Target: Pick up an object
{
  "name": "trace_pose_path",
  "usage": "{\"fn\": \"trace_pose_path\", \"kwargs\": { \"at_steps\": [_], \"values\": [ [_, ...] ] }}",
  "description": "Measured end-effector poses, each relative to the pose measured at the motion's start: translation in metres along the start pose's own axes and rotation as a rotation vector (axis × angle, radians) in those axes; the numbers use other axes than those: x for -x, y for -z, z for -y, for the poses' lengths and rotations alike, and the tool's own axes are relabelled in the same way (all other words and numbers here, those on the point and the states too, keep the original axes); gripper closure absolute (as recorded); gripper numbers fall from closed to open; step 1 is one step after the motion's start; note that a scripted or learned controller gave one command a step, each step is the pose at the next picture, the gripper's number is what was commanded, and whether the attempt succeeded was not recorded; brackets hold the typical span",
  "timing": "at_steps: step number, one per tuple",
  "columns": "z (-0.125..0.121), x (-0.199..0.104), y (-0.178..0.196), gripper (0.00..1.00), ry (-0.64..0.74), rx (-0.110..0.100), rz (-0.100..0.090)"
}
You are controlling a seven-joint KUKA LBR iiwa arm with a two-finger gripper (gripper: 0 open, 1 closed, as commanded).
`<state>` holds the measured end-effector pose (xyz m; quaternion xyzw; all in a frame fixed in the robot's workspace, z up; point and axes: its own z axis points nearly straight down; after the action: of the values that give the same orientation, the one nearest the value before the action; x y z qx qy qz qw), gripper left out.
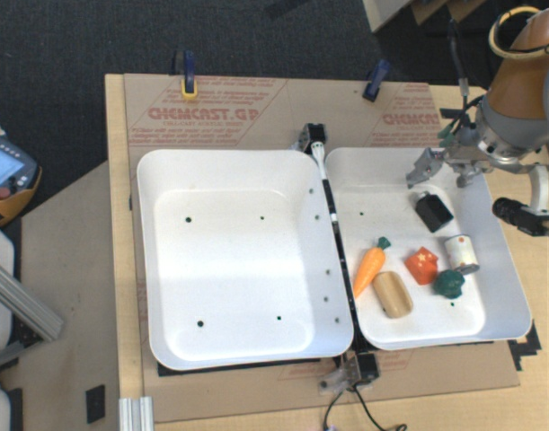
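Bench and surround: a brown cardboard-faced board [256, 106] printed with red lettering lies over dark carpet and is held at its far edge by a blue-and-yellow clamp [187, 72] and a second blue clamp [376, 79].

Bins: the left bin [157, 241] is shallow, white and smooth, with a few small dark dots on its floor. The right bin [499, 312] adjoins it along a black centre strip and carries all the loose items. Its smooth floor suggests objects may slide if nudged sideways, and the low rims give little backstop.

Arm: the arm [518, 79] enters at the right, with the gripper [440, 164] above the far part of the right bin. Whether it is spread or closed cannot be told at this angle, and nothing is seen held.

Candidate objects, largest first:
- Tan rounded block [393, 294], near the front: probably light and rigid; a curved face may slip.
- Carrot [369, 268], touching or just beside the block: tapered toy, best taken across its thicker middle.
- Black flat piece [433, 211], nearest the gripper and apart from the rest: low profile, best taken across its narrow width.
- White cylinder [462, 251], on its side: likely to roll.
- Red piece [422, 266] and green piece [450, 284]: small and crowded, so awkward to reach.

The black piece appears the easiest target.
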<state>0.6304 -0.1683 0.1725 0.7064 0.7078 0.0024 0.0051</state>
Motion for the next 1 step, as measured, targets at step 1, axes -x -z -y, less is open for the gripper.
{"fn": "trace_pose_path", "kwargs": {
  "at_steps": [1],
  "values": [
    [0.0403,-0.0068,-0.0694,0.0,-0.001,0.007,0.002]
  ]
}}
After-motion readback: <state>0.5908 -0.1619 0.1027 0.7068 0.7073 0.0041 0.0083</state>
